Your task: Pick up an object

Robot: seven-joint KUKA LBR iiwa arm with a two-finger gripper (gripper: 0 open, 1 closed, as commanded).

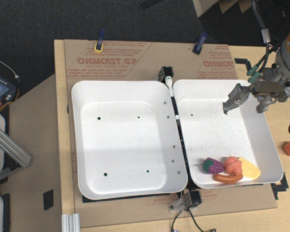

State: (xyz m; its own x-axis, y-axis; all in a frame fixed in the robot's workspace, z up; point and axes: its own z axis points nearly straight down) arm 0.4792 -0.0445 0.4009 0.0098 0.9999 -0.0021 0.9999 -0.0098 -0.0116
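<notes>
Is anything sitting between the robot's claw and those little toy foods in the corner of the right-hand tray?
Nothing visible. The gripper hangs open over the far part of the right bin, and only bare white floor lies between it and the toy foods clustered at the near edge.

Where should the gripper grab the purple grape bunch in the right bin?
Probably from straight above, across the grape bunch at its left, free end; its right side presses against the pink toy and an orange piece lies just below it.
</notes>
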